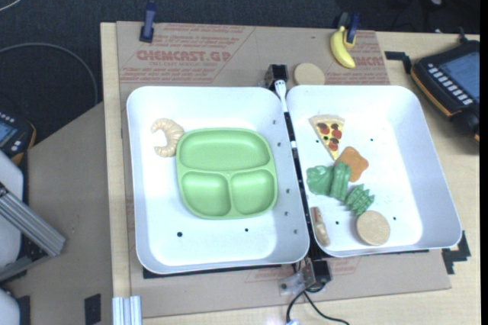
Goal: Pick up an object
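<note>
White plastic bins sit side by side on a cardboard-covered counter [191, 56], seen from above. The left bin [152, 239] holds a green divided plate [226, 172] with a pale croissant [167, 136] just beside its upper left corner. The right bin [412, 163] holds a pizza slice [329, 131], an orange piece [352, 162], two green toys [339, 186] touching each other, a round biscuit [373, 227] and a small item [318, 225] against the dividing wall (too small to identify). A banana [342, 49] lies on the counter beyond the bins. The gripper's position and state cannot be told, so no distance to any object can be judged. A grasp could likely fail among the crowded toys, where two might be caught or nudged aside.
</note>
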`<act>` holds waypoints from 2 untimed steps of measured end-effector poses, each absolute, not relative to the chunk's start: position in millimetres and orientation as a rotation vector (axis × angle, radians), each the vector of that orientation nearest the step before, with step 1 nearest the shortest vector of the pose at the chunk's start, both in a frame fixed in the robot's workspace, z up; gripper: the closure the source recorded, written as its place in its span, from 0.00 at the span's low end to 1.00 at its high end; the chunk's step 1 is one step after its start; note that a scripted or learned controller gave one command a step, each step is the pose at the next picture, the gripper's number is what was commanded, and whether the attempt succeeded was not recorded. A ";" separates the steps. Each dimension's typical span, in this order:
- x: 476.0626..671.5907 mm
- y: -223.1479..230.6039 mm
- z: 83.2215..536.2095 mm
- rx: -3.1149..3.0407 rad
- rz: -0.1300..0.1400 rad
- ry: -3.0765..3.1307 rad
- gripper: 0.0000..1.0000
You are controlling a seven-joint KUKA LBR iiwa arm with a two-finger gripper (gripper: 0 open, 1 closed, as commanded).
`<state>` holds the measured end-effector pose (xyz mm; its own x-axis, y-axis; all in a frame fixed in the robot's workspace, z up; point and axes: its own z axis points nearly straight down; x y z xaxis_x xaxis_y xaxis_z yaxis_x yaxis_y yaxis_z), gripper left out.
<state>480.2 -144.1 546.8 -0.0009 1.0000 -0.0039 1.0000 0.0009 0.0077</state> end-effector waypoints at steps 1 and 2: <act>477.8 -210.1 429.6 2.233 -0.011 2.220 1.00; 478.8 -224.5 380.9 2.226 -0.004 2.222 1.00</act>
